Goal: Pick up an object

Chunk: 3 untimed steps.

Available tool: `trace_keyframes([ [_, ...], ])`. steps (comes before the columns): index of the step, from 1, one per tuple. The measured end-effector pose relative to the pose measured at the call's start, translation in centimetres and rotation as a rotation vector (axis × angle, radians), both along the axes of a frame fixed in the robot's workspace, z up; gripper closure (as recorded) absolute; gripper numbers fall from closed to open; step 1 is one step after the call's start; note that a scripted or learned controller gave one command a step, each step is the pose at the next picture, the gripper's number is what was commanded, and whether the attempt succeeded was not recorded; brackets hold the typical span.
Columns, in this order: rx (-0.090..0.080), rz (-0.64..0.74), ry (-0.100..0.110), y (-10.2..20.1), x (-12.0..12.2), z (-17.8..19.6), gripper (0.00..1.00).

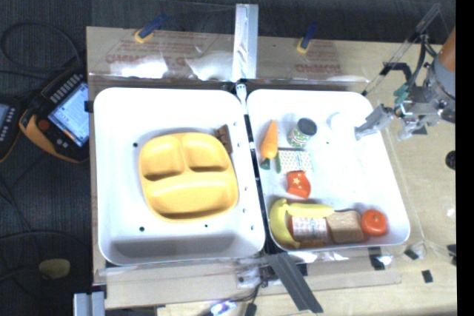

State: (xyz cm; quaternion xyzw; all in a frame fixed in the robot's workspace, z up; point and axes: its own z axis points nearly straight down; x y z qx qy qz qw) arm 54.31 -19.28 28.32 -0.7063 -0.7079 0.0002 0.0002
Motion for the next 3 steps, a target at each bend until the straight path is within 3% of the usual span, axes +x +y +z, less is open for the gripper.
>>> trace_keyframes([
  [1, 0.000, 0.091, 0.000, 2.8, 5.1, -16.7, 0.00],
  [2, 0.000, 0.168, -0.001, 6.2, 11.6, -17.3, 0.00],
  [3, -0.016, 0.535, -0.008, 8.2, 12.1, -18.6, 0.00],
])
